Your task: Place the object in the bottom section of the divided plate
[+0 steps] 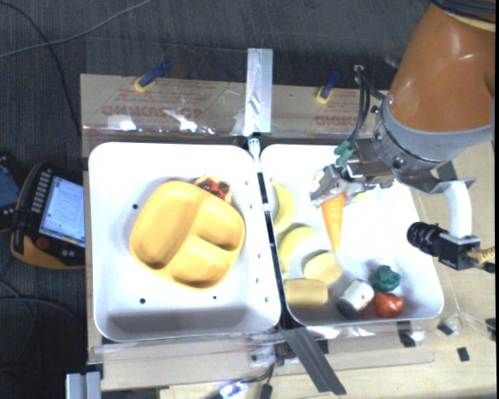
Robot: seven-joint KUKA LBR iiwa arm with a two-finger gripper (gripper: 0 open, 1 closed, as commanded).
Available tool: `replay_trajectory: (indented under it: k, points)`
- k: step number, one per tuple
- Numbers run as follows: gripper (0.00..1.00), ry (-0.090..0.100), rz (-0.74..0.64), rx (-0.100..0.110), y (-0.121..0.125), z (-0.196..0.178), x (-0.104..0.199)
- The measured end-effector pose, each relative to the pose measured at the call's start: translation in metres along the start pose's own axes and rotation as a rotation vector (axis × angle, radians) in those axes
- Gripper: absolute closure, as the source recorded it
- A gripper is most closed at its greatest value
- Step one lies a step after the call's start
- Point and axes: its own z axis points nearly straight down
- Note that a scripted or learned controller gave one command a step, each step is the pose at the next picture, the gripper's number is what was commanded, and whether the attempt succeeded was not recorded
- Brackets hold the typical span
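Orange carrot (pixel 333 219), tapered, tip down, between pincer (pixel 339 188) fingers.

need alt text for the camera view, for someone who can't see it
Seen from above, the grey-and-orange arm's gripper holds an orange carrot-shaped toy point-down over the right white bin, which also contains several pale yellow pieces and a red tomato toy. The left white bin holds a yellow three-section divided plate, with a small dark red object at its far edge.
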Motion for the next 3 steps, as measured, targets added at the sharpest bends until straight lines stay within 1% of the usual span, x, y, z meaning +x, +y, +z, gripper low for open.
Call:
replay_trajectory:
  k: [1,2,3]
  points:
    - [1.0,0.001,0.056,0.003,0.0,0.068,0.035]
    - [1.0,0.001,0.003,0.005,0.005,0.075,0.072]
    - [1.0,0.0,0.251,0.0,0.036,-0.043,0.036]
